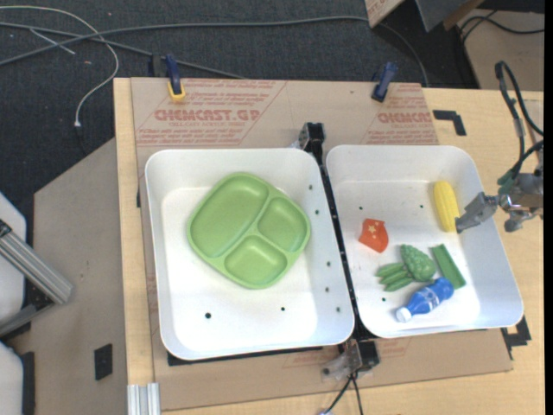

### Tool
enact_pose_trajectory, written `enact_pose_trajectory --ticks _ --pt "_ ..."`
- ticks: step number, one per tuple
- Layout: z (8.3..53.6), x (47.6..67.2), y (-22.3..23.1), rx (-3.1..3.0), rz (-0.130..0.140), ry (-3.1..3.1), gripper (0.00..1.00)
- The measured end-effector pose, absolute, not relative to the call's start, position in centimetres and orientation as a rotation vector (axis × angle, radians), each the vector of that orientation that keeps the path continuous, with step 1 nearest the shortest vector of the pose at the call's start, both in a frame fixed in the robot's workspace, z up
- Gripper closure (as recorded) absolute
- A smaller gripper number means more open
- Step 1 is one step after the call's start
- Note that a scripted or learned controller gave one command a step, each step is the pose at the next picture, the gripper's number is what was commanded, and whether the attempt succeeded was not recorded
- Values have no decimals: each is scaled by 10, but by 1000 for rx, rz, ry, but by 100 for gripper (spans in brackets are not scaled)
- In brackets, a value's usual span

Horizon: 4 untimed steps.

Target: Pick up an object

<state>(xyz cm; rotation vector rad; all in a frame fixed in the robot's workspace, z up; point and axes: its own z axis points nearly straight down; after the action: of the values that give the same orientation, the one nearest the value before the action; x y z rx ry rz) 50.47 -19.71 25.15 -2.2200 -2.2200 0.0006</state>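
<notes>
Over at the right edge of the frame, the gripper (491, 206) sits just past the rim of the right bin (380, 167), near a yellow corn cob (445, 204). Honestly can't tell how its fingers are set. Nothing's visibly in them. Below the corn in that bin: an orange-red wedge piece (374, 234), some green veggies (413, 265), and a blue bottle (426, 300) down low. The left bin (173, 232) has a green divided plate (249, 228) roughly centered.

Open floor (397, 188) behind clustered toys (419, 266)
</notes>
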Motion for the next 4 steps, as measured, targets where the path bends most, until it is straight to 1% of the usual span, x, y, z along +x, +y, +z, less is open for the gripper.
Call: enact_pose_trajectory --ticks 1,2,3,4 --pt "252 505 -197 -2220 0 -2221 0" --pt "206 505 -206 -2220 0 -2219 0" --pt "145 501 -200 -2216 3 -2215 0" --pt "100 499 -192 -2217 0 -2218 0"
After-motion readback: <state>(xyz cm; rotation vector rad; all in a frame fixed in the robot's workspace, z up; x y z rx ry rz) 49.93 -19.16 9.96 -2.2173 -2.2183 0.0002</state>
